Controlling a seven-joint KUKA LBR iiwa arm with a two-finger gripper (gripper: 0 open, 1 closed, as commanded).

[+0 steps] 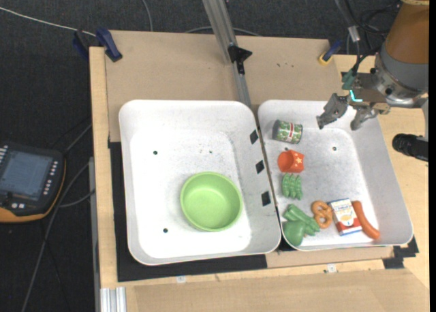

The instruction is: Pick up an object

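Counter (177,65): tan board carrying two shallow white bins side by side. I log the contents as follows.

Left bin (136,127): one green bowl (210,200), upright, near the front, well apart from everything else.

Right bin (381,167): the candidates for pickup, strung mostly along its left wall and front edge. A small can with a green label (287,131) lies on its side at the back. A red cup with a yellow star (291,161) sits just in front of it, then a small green ridged toy (291,185). At the front corner lies a larger green piece (298,225); beside it a pretzel (321,213), a small white and red carton (345,216) and an orange carrot-like stick (366,221) touching the carton.

Gripper (343,114): poised over the back of the right bin, to the right of the can, its two fingers spread with nothing between them. I judge it is placed there ahead of a descent; the can is the nearest thing. The crowding at the front would make a clean grab harder there.
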